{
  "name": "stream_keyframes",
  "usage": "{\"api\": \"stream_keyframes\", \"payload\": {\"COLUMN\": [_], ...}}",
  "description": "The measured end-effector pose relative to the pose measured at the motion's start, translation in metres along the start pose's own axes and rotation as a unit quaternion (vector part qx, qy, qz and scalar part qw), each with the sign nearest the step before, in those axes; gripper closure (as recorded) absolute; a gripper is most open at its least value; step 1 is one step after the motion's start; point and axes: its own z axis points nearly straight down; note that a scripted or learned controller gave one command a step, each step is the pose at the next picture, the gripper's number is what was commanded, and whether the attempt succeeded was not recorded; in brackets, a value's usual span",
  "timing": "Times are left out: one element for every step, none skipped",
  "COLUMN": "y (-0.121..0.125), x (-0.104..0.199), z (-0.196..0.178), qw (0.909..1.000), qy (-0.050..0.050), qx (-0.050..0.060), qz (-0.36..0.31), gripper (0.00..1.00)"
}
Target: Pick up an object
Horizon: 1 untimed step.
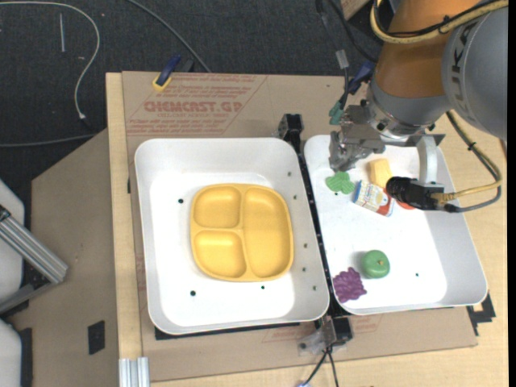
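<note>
Camera view looks down on a counter covered by a flat sheet of brown cardboard with red printed lettering. Two shallow white plastic bins with rounded corners sit side by side on it. The left bin holds a yellow plastic tray, rounded-square in outline and moulded into three compartments. The right bin holds the small objects. The arm, smooth grey casing with a glossy orange band, reaches in over the far end of the right bin. Its gripper, dark metal, hangs just above a small green leaf-shaped piece near the bin's far left corner; whether its fingers are apart or together cannot be told. Just right of the green piece lie a small white carton with red and blue print and a yellow block, close together. Near the front edge rest a round green apple-like toy and, touching it, a knobbly purple grape cluster.
</note>
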Motion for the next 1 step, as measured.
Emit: {"api": "stream_keyframes", "payload": {"y": [0.0114], "x": [0.0532], "z": [0.0016], "qw": [1.0000], "qy": [0.000], "qx": [-0.001], "qz": [0.000], "gripper": [1.00]}}
